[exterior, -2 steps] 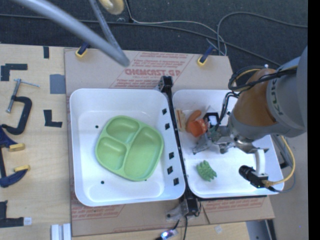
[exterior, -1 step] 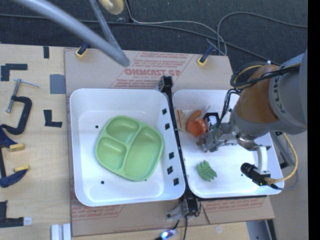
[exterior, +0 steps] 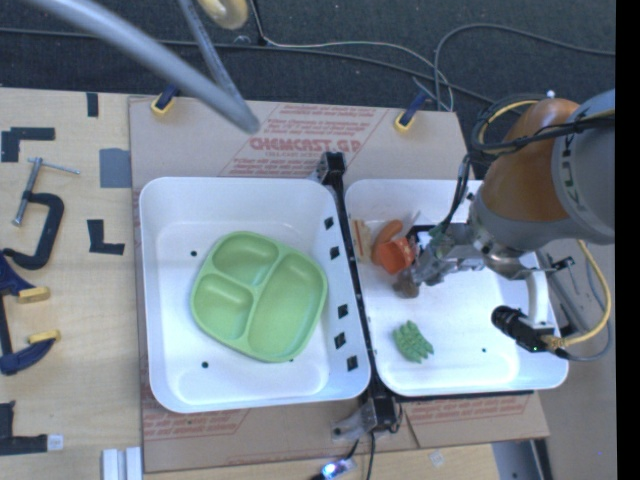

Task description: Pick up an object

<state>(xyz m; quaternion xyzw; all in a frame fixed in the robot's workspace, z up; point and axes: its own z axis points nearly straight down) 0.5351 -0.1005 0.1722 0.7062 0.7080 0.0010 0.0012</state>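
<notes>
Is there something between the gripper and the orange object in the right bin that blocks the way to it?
Nothing visible blocks it. The gripper is low in the right bin, right beside the orange object, with no other thing between them. The green object lies apart, nearer the front of the bin, out of the way.

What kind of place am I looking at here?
Probably a robotics lab test bench: a grey arm reaches over two white bins, a C-clamp lies on the wooden top, and cables trail behind.

Robotics lab: clamps [exterior: 35,230], cables [exterior: 440,63], cardboard-lined bench [exterior: 300,133].
</notes>
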